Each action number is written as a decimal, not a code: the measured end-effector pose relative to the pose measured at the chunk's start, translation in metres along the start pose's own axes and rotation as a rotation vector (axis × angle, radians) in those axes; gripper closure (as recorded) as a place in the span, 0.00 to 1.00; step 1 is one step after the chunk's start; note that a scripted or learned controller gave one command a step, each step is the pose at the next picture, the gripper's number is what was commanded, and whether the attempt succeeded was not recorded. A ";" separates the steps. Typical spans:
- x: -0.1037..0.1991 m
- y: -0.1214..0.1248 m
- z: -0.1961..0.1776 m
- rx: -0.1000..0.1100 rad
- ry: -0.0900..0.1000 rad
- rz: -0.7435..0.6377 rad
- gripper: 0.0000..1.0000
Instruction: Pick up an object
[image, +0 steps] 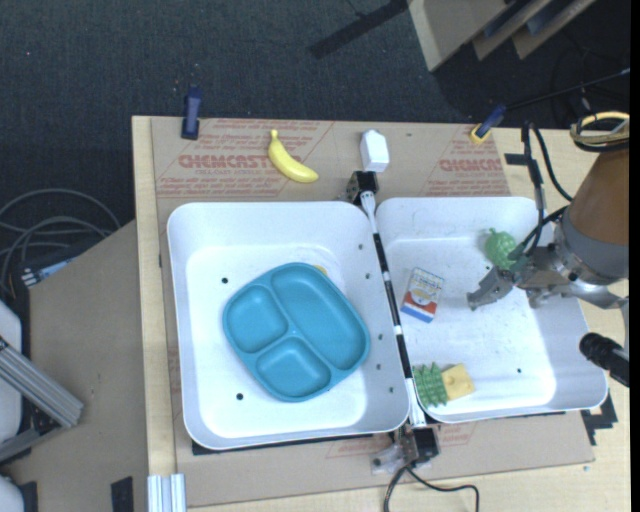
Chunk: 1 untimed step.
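Note:
My gripper (492, 288) hangs low over the right bin (520, 385), near its middle, at the end of the grey arm with the orange band (605, 215). Just above and behind it, near the bin's far side, lies a green leafy toy (499, 245). To the gripper's left, a small white, red and blue packet (422, 296) lies a short way off. A green and yellow toy (441, 383) rests at the bin's near left corner. Nothing shows in the gripper's grasp.
The left bin (195, 250) holds a blue divided plate (293, 330). On the bench behind the bins lie a yellow banana (289, 161) and a small white block (375, 149). A ridge (385, 290) separates the two bins. Cables run by the arm at the right.

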<state>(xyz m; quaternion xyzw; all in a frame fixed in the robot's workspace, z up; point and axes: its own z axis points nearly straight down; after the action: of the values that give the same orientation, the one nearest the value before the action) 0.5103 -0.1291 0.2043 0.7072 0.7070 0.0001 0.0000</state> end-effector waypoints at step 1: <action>-0.046 0.063 0.120 0.000 -0.001 0.001 0.00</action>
<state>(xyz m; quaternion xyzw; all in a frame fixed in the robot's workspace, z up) 0.5737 -0.1752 0.0842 0.7074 0.7068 -0.0001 0.0004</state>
